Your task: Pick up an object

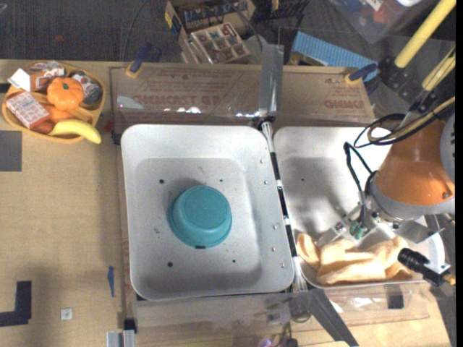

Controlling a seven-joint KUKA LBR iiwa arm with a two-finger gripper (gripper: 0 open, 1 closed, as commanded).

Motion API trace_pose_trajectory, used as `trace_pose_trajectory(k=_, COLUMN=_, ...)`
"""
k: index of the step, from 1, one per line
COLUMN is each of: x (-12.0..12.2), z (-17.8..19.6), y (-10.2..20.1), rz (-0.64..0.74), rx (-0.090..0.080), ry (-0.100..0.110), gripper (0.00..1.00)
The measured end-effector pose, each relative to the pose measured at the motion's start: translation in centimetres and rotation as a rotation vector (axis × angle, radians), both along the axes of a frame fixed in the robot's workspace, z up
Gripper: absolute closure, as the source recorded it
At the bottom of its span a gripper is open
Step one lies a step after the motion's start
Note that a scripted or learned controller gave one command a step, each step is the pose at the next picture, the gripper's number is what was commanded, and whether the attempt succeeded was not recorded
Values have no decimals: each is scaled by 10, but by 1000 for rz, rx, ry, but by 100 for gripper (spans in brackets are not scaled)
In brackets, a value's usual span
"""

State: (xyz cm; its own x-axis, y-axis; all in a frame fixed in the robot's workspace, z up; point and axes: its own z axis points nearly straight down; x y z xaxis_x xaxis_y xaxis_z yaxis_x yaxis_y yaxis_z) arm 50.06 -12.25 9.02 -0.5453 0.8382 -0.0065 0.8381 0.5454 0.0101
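Jaws' spread impossible to tell, hidden under the wrist; gripper [356,231] low in the right bin [318,157], just above a crumpled tan cloth [351,260] bunched against the near wall. Upturned teal bowl [201,216] centred in the left bin [145,157]. Fruit basket [51,103] at desk's far left corner.
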Motion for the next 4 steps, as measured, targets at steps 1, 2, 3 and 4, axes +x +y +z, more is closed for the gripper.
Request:
trace_pose_trajectory(k=1, x=30, z=0, y=-24, rz=-296, rx=2, ry=-1, gripper=0)
trace_pose_trajectory(k=2, x=73, z=0, y=23, rz=-65, rx=-1, ry=-5, gripper=0)
trace_pose_trajectory(k=3, x=18, z=0, y=-48, rz=14, rx=-4, ry=2, gripper=0)
trace_pose_trajectory(k=4, x=37, z=-1, y=-83, rz=-288, rx=-1, ry=0, gripper=0)
